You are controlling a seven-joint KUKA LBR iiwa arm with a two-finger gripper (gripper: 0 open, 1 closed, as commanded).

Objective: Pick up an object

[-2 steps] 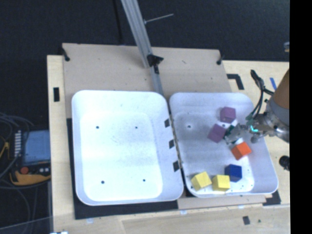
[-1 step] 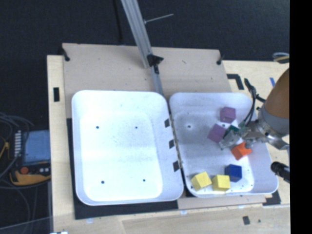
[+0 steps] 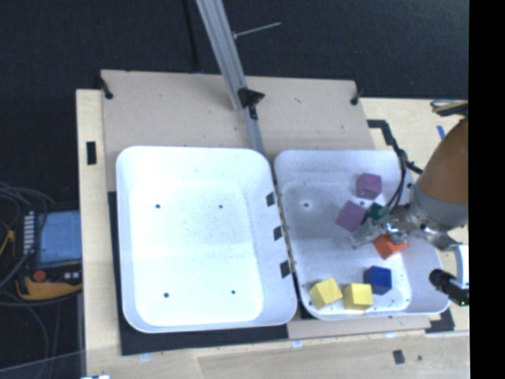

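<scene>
The right bin [image 3: 316, 188] holds several small blocks. Two purple blocks lie in its far half, one [image 3: 368, 185] behind the other [image 3: 351, 215]. An orange block [image 3: 388, 248] sits near the bin's right side, a blue block [image 3: 379, 279] is in front of it, and two yellow blocks [image 3: 325, 293] [image 3: 358, 294] rest against the near wall. My gripper [image 3: 375, 229] hangs low over the bin, just right of the nearer purple block and directly behind the orange block, partly covering it. Whether it touches either block I cannot tell.
The left bin [image 3: 142, 172] stands beside the right one, with a shared divider between them. A slanted metal pole [image 3: 225, 46] rises from behind the bins. The arm's orange band [image 3: 448, 168] overhangs the right bin's right edge.
</scene>
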